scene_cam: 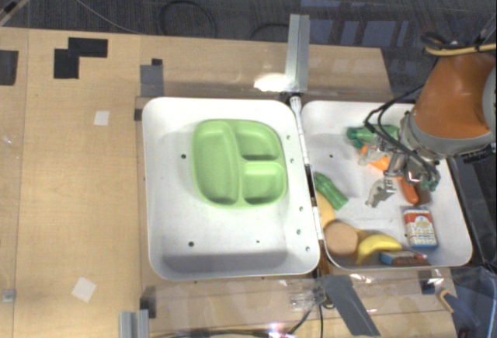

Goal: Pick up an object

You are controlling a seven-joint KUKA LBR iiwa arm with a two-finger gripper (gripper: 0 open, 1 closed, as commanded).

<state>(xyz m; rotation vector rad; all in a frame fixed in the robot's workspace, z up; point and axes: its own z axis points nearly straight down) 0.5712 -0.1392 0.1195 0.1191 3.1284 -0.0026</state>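
Dark carpet is showing behind the table [70, 196]; over the right bin [458, 251] the jaws [380, 193] are hanging, their state I cannot tell, orange carrot-like piece [409, 190] lying just right, long axis roughly upright.

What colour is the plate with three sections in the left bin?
Light green divided plastic plate, seen clearly in the camera view.
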